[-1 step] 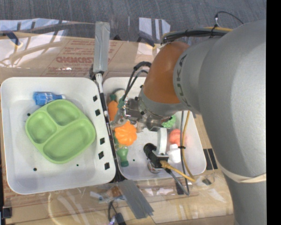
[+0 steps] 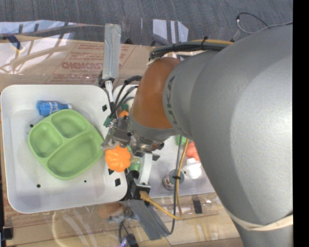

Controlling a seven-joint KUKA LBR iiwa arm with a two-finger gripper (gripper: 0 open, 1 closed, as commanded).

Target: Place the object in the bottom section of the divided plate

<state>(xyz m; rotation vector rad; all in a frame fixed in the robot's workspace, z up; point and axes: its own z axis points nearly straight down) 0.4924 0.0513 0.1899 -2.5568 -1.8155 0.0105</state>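
Grey carpet behind, brown cardboard-lined bench [image 2: 51,60] beneath, bearing two shallow white plastic bins. Left white bin [image 2: 13,189] holding a light green three-section divided plate [image 2: 66,143] with a small blue wrapped item [image 2: 51,107] just beside its upper edge. Large grey arm with an orange band [image 2: 152,96] reaching over from the right, covering most of the right bin [image 2: 195,187] (red and white bits showing under it). Gripper [image 2: 124,147] above the wall between the bins; small orange pumpkin-shaped object [image 2: 117,159] directly beneath it, near the plate's right edge, not in any section. Cannot tell whether grasped.
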